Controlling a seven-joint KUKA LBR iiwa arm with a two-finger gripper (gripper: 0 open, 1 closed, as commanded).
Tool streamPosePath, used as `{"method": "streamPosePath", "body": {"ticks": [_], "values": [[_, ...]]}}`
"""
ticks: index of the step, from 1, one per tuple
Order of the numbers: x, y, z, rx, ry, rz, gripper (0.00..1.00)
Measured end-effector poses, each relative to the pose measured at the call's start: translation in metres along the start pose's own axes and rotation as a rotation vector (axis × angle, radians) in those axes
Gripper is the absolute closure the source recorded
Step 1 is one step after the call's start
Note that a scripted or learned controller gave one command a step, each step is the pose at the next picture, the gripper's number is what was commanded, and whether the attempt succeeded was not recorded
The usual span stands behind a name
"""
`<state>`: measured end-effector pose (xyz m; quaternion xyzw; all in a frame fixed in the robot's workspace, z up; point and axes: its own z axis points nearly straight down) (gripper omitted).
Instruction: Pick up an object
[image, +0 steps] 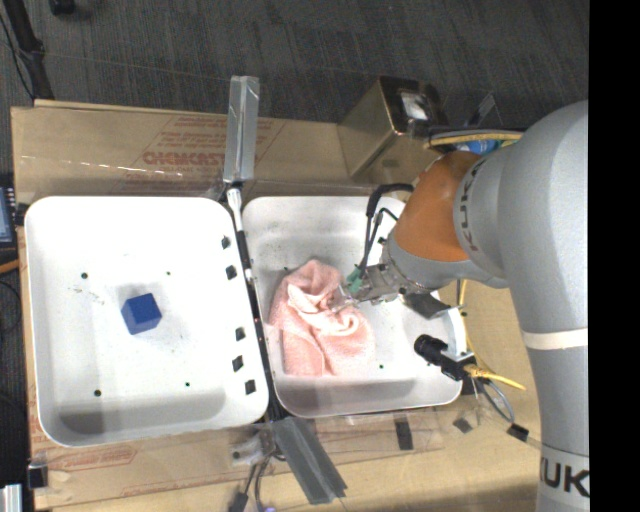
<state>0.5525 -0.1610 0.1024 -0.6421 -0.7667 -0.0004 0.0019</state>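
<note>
Item, gripper (352, 290): two-finger type, set low in the right bin (300, 215) at the upper right edge of the pink cloth (318, 325); tips touch or press into the folds, but whether they are spread, closed or pinching fabric I cannot tell, since the wrist and the cloth's bunched edge blur together there. Item, arm (500, 220): grey with orange band, reaching in from the right and covering much of the right bin's far corner. Item, pink cloth: soft, crumpled heap lying in the middle of the right bin, nearer the wall it shares with the left bin; the likely object of the task, given the gripper's position. Item, blue cube (142, 312): small, sits alone in the left bin (60, 225), well apart from the gripper. Step in hand, as judged: descent onto, or grasp at, the cloth; no lift evident, the cloth resting flat on the bin floor. Next move calls for a firm closure on a fold, then a straight upward pull; risk is fabric slipping out, or only a thin edge being caught.
</note>
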Motion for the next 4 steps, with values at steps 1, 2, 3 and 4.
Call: {"method": "streamPosePath", "body": {"ticks": [1, 2, 3, 4], "values": [[0.0, 0.0, 0.0, 0.0, 0.0, 0.0, 0.0], [0.009, -0.011, 0.01, -0.002, -0.002, -0.07, 0.0], [0.01, -0.01, -0.001, -0.002, -0.001, -0.075, 1.0], [0.067, 0.056, -0.11, 0.0, -0.003, -0.05, 1.0]]}}
